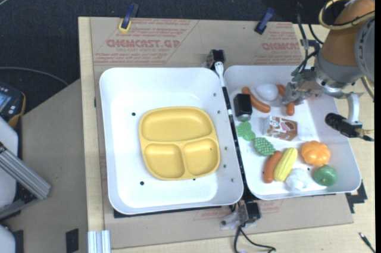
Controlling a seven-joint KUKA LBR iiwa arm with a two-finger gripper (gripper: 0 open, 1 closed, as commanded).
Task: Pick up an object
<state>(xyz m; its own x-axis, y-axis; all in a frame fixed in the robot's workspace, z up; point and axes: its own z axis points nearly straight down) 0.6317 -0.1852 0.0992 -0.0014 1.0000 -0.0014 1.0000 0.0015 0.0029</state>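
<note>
Dark carpet surrounds a tan board-topped bench (pixel 178 37) bearing two shallow white bins. The left bin (pixel 113 127) holds a yellow three-compartment plastic tray (pixel 178 141). The right bin (pixel 348 150) holds toy foods, including an orange carrot-like piece (pixel 290 108). The grey arm enters from the right, wrist angled down; its gripper (pixel 293 93) sits just above that piece. Finger state cannot be determined.

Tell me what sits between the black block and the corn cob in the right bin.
In the camera view, between the black block and the corn cob lie green leafy pieces.
</note>
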